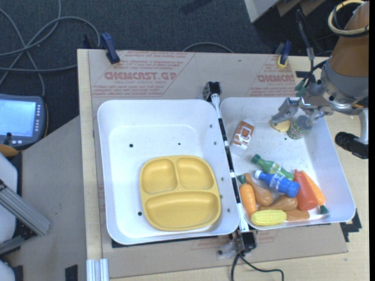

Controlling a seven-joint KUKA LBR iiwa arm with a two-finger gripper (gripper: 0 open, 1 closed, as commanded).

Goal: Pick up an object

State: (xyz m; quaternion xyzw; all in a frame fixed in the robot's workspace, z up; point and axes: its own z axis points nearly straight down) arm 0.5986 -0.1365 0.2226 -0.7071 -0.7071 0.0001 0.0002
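Toys crowd the near corner of the right shallow white plastic bin (337, 157); a small olive-green can (297, 129) sits at its far side. We see our end effector (295, 115) directly over it, grip state unclear. A yellow divided plastic tray (179, 192) lies in the left bin (117, 157).

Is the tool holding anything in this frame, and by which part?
Cannot be told: the tool sits low in the right bin, over something yellowish, but no grip is visible.

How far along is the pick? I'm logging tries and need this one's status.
Done: the arm has reached into the right bin, and the gripper sits low at its far end, near a small can. In hand: nothing visibly held. Left: grasping and lifting; the bottles, corn and carton lie in the bin.
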